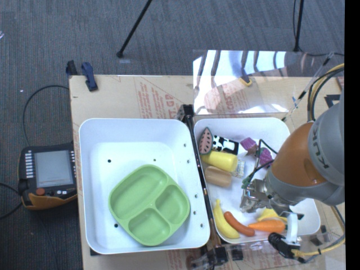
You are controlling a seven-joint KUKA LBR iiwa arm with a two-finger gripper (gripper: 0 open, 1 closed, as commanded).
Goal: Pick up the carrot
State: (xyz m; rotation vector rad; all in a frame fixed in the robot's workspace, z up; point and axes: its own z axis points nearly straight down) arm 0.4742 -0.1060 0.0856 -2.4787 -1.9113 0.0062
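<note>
Even, bright overhead light; glare streaks the clear plastic sheet [247, 83] at the bench's far edge; focus slightly soft.

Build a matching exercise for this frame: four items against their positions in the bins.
Items:
1. green divided plate
2. carrot
3. banana
4. watermelon slice

Places:
A. right bin, far left corner
B. right bin, near edge, just below the gripper
C. left bin
D. right bin, near left corner

Pairs: 1-C, 2-B, 3-D, 4-A
</note>
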